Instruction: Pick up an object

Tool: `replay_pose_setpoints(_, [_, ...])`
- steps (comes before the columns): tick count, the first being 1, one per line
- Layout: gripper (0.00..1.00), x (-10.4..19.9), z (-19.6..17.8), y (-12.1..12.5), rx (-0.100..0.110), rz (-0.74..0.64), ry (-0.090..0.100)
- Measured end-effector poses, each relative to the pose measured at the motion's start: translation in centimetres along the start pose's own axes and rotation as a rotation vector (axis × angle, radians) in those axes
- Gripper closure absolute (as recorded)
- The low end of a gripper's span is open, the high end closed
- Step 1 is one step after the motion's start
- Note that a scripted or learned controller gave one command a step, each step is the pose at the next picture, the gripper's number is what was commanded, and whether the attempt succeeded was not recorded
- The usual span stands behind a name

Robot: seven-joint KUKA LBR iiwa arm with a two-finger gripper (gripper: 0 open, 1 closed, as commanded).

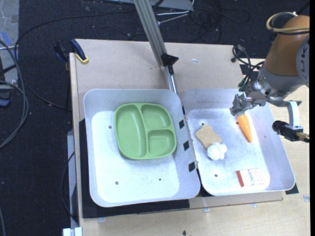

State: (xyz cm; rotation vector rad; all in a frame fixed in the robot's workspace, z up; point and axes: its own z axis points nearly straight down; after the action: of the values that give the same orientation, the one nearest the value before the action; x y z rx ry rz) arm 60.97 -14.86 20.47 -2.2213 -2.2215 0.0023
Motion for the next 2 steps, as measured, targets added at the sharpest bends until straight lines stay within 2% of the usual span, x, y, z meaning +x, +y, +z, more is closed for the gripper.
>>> replay_pose_setpoints(2, [1.0,11.1,0.8,-2.2,0.001,-0.007,0.003])
